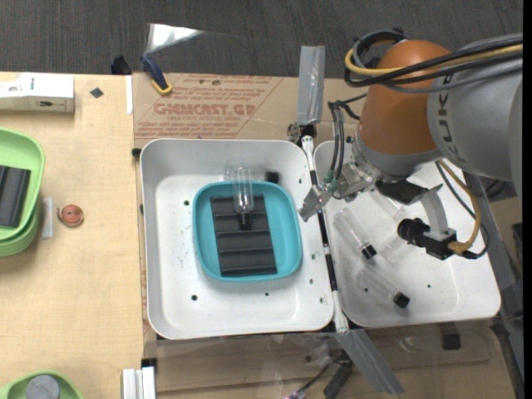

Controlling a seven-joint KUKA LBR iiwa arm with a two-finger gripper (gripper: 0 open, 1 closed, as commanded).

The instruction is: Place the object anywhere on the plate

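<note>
1. My gripper [320,196] is hovering over the divide between bins; finger state indeterminate.
2. Clear bulb-like object [243,191] is already lying on the teal plate [287,231].
3. Placing looks complete; next, I'm judging a clean retreat.

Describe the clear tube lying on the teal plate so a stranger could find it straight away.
Start at the left white bin, which holds a teal plate. At the plate's far edge lies the clear tube, tipped with a black cap, unlike the dark ribbed block beneath it.
</note>
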